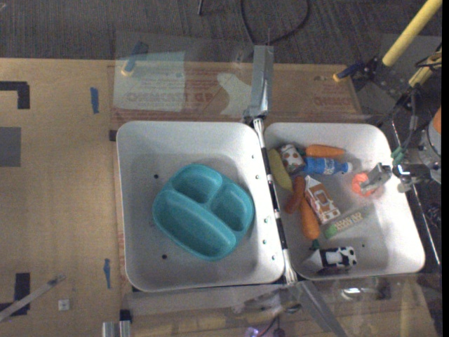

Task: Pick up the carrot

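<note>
Even, fairly bright overhead light falls on the scene, leaving the white bins (133, 146) close to washed out along their rims. Shadows are soft and short, pooling faintly under the teal tray (203, 211). A clear sheet (161, 83) at the top of the tabletop (56, 188) shows pale glare. The picture is slightly soft and grainy overall, darker toward the floor at the top

Glossy teal plastic tray (203, 211); smooth white bins (140, 146).
</note>
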Robot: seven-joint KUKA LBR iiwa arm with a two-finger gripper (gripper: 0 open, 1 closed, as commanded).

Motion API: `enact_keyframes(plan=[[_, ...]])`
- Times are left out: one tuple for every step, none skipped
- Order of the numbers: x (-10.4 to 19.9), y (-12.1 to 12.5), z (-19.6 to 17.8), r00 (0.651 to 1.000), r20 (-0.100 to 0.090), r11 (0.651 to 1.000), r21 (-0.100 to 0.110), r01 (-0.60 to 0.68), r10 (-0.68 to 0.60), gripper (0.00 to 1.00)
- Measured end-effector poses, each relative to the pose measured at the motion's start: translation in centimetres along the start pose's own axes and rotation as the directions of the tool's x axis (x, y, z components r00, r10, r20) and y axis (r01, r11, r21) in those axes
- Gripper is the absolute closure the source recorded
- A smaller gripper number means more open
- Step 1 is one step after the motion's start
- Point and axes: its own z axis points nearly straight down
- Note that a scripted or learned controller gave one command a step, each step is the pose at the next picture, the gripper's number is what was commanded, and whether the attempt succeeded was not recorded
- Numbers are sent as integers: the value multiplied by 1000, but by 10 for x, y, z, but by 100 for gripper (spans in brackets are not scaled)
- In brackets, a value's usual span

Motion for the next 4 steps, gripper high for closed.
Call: enact_keyframes(plan=[[47,4,77,906,22,906,-27,423,-422,0],[99,-45,106,875,20,875,-14,484,-483,0],[99,-45,106,875,20,875,-14,484,-483,0],[-22,48,53,842,7,842,-4,539,-539,0]])
